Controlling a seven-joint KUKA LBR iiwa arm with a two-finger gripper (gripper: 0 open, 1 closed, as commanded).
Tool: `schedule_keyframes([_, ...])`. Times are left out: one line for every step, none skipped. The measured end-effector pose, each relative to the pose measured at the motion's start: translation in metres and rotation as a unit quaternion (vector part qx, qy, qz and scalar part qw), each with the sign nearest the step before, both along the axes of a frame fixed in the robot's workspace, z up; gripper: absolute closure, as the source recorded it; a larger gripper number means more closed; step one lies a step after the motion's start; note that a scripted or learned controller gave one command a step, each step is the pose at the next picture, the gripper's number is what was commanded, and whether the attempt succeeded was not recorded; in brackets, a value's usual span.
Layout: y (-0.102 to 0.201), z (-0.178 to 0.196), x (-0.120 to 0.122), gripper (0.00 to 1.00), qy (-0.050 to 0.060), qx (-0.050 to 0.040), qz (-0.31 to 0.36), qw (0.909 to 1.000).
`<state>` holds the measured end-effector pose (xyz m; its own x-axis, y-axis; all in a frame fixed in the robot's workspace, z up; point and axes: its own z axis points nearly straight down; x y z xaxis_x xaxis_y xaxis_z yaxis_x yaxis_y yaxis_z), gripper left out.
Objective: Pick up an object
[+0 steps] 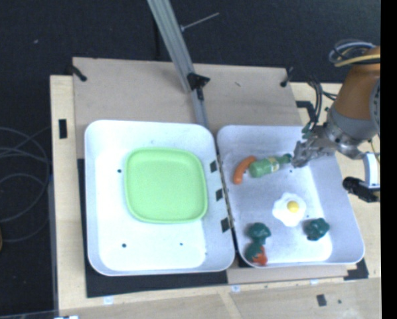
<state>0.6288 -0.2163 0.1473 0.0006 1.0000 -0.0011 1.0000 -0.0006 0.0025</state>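
The right bin [338, 178] holds several toy foods. An orange sausage [243, 168] lies near its left wall, with a green bottle-shaped piece [267, 166] touching its right end. A fried egg [290, 209] sits lower in the bin. A dark green piece [316, 228] lies to the egg's right, another green piece [257, 231] to its lower left, and a small red and green piece [255, 254] by the front wall. My gripper [299, 155] hangs low at the right end of the green bottle piece, close to its tip. The left bin [105, 244] holds a light green plate [165, 184].
A grey metal pole [175, 42] slants from the top down to the gap between the bins. The arm's grey wrist with its orange band [354, 88] enters at the right edge. Cables [12, 178] lie on the dark floor to the left.
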Motion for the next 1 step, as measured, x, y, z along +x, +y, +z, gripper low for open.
schedule_keyframes([-0.0034, 0.0436, -0.0022, 1.0, -0.001, 0.0, 0.0, 1.0])
